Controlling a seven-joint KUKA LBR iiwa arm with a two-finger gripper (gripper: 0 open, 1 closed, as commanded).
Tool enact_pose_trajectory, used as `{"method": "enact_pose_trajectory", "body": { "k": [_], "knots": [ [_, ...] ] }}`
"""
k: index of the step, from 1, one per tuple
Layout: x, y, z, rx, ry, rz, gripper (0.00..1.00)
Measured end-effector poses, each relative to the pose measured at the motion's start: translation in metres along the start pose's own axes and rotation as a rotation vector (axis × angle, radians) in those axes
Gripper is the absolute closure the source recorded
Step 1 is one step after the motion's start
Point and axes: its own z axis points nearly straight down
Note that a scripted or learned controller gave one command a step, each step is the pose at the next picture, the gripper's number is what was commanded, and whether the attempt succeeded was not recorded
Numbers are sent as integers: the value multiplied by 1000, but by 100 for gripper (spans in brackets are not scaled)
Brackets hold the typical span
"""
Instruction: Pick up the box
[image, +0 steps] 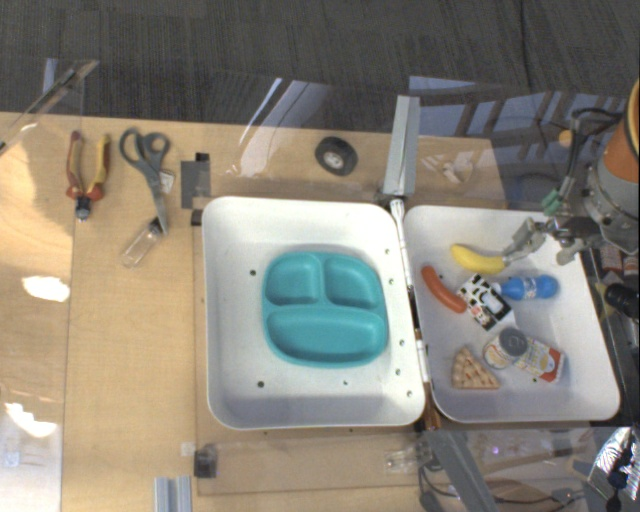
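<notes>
I see the gripper (541, 240) at the upper right of the frame, over the right bin (590, 400), its fingers spread and holding nothing, probably staged for a descent. The box (483, 300), black-and-white patterned, lies flat mid-bin, just beside the sausage (442, 289) and below the banana (475, 259). Its long axis runs diagonally, upper left to lower right.

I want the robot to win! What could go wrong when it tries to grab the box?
1. The box is squeezed against the hot dog and close to the blue bottle, so the claw might pinch or shove those instead.
2. The claw sits up by the banana, so it could bump it on the way.
</notes>
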Motion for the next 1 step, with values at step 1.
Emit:
{"method": "enact_pose_trajectory", "body": {
  "k": [1],
  "knots": [
    [-39,-55,105,1,0,41,0]
  ]
}}
